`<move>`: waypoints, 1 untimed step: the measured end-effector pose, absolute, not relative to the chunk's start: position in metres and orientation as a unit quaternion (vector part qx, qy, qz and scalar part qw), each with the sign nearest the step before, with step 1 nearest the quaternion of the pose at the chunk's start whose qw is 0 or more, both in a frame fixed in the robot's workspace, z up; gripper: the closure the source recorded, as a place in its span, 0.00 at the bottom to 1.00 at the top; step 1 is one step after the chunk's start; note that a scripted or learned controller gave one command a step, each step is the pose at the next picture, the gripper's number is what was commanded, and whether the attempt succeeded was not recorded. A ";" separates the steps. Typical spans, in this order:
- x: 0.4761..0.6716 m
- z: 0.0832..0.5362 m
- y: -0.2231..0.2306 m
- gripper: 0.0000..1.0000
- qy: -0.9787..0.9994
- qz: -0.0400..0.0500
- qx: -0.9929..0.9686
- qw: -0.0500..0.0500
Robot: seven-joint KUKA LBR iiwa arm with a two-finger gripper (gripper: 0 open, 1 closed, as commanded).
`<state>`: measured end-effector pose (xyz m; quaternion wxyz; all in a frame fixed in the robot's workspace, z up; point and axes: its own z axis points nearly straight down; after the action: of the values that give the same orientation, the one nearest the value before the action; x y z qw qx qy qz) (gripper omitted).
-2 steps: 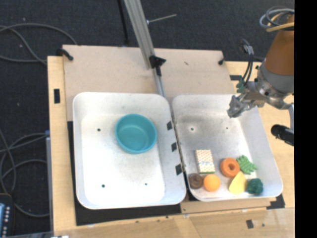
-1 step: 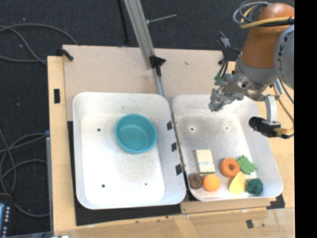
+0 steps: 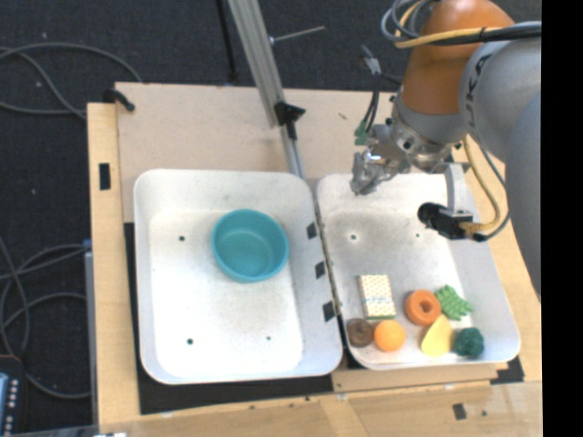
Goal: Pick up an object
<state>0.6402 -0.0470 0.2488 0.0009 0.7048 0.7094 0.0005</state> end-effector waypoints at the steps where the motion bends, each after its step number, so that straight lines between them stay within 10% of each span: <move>1: 0.646 0.239 -0.001 1.00 0.709 -0.001 0.705 0.000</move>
<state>0.6465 -0.0008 0.2388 0.0002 0.7053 0.7089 -0.0008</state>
